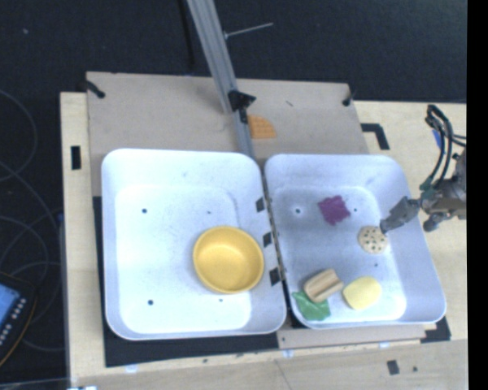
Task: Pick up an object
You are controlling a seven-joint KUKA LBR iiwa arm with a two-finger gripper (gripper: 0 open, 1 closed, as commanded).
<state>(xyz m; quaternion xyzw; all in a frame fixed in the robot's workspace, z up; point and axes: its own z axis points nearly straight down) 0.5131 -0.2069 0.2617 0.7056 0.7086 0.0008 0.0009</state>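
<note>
The right bin [415, 299] holds several small objects: a purple block [334, 210], a round beige speckled piece [372, 240], a yellow oval lump [362, 292], a tan cylinder [321, 283] and a green scrap [311, 305]. My gripper [413, 219] hangs over the bin's right rim, just right of and above the speckled piece. It is open, with nothing between its fingers. A yellow bowl [228, 260] sits in the left bin [146, 185].
A slanted metal rail [215, 47] runs from the top down to the gap between the bins. An orange tag [260, 127] lies on the brown board behind them. Cables hang at the right edge [439, 128].
</note>
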